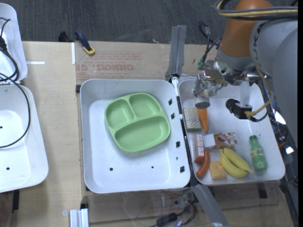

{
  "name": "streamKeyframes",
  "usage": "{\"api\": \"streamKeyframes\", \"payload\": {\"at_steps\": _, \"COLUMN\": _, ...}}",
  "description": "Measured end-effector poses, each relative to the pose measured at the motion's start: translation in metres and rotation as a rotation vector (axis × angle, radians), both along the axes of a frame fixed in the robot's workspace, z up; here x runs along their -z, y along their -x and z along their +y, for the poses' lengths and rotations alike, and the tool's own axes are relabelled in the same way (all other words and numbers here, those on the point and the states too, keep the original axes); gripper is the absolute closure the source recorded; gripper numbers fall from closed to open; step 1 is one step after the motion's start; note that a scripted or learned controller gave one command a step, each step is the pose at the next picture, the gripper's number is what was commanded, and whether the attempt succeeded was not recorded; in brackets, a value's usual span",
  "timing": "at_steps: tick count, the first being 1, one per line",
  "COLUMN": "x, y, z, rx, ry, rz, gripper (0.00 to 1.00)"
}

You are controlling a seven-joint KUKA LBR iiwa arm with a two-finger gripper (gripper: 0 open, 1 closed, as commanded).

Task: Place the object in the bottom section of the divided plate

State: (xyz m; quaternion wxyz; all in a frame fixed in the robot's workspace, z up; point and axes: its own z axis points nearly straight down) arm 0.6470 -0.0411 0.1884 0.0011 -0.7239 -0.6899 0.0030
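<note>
While the light-green divided plastic plate [137, 122] lies on the floor of the left shallow white bin [94, 164], everything else sits to its right, in the right shallow white bin [271, 171]. Nearest the camera in that bin, right of the plate, are a red sausage [203, 164], a yellow cheese block [218, 170], a bunch of yellow bananas [234, 161] and a green bottle [257, 152] lying flat. Just beyond them rest a small red-and-white packet [200, 145] and a brown snack wrapper [224, 139]. Farther back, close to the plate's right edge across the bin walls, lie a speckled beige sponge-like block [191, 118] and an orange carrot [203, 118], touching side by side. At the carrot's far end hangs the grey gripper [202, 98]; its fingers reach down to the carrot's top, but whether they clasp it I cannot tell. Beyond rises the orange-banded arm [244, 22] over the wooden surface [47, 65].
</note>
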Motion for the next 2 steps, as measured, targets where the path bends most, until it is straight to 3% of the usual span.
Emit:
{"api": "streamKeyframes", "payload": {"at_steps": 1, "x": 0.000, "y": 0.039, "z": 0.051, "rx": 0.079, "ry": -0.001, "rz": 0.001, "gripper": 1.00}}
{"api": "streamKeyframes", "payload": {"at_steps": 2, "x": 0.000, "y": 0.087, "z": 0.130, "rx": -0.049, "ry": -0.001, "rz": 0.001, "gripper": 1.00}}
